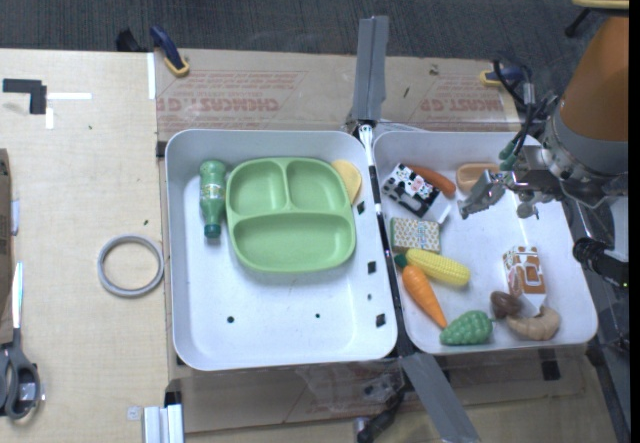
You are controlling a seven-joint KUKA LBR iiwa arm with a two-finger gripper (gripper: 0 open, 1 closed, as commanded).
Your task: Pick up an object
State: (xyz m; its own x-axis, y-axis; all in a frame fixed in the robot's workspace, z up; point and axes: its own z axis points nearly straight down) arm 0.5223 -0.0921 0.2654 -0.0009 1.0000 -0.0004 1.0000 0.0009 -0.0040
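Gripper upper right of frame above right bin, finger state unclear, seemingly empty, corn lower left of it, green tray left bin.

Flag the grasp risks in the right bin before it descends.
1. Clutter: the corn, the carrot and the patterned block lie touching or nearly so, so the fingers may catch two things or nudge one aside.
2. The gripper hovers near the right bin's back end, close to the orange piece by the wall; a descent there could strike the rim.
3. The green plate looks too broad and flat to pinch.
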